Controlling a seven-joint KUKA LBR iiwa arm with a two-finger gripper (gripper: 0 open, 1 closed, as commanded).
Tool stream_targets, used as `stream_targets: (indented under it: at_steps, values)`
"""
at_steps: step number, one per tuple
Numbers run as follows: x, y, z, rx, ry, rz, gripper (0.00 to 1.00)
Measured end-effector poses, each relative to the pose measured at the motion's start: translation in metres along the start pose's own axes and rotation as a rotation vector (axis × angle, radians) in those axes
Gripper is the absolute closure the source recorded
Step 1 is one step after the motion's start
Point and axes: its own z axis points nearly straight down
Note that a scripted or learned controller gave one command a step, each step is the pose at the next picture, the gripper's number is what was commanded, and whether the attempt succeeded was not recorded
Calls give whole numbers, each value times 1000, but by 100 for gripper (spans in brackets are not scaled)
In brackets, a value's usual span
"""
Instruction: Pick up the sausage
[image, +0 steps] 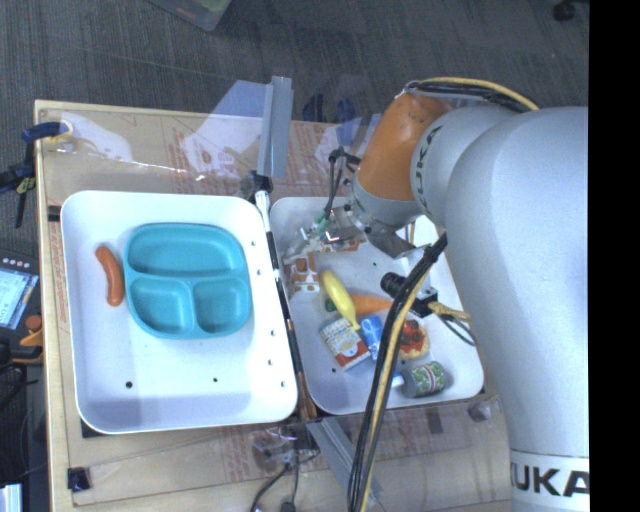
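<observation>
Nothing of the pick is judged done yet: the sausage is seen lying loose in the left bin, on the white floor just beside the left edge of the teal tray, w/ no part of the arm near it. The gripper is placed over the right bin, near its upper-left corner, above a clutter of small items incl. a yellow banana-like piece and a green can. Jaw state cannot be told; that end is too small and cluttered to be read. Still left, by est.: travel across to the left bin, descent, closure, lift. The sausage's long axis is set approx. along the bin's near-far direction, running top to bottom in the camera view, w/ a slight bow. Both ends look alike, so no distinct head can be named.
</observation>
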Motion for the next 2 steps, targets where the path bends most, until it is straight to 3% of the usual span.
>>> stream_targets:
  at_steps: [1,2]
  values:
    - [-8,13,2,38,21,-16,0]
    - [12,-29,-1,-7,-3,-28,0]
